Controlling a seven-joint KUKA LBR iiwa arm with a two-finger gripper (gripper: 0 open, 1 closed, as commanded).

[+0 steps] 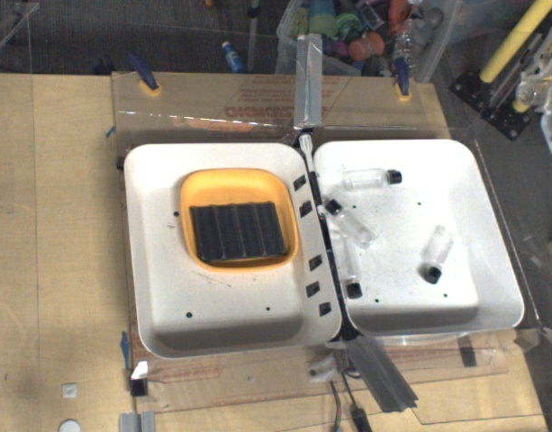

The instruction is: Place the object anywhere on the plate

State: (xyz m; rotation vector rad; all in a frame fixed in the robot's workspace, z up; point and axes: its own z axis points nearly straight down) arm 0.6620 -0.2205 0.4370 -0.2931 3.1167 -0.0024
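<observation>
An orange-yellow square plate (194, 187) rests in the left bin (158, 286). A dark ribbed rectangular object (238, 231) lies flat on the plate, covering most of its middle. In the right bin (456, 295) lie three clear plastic bottles with black caps: one (370, 178) near the back, one (349, 224) close to the divider, one (435, 251) toward the right.
A grey divider bar (317, 232) with black clips runs between the two bins. A clear tub of colourful toys (366, 12) stands behind the bench. A yellow tube (519, 27) leans at the far right. Bare wood (50, 241) flanks the bins on the left.
</observation>
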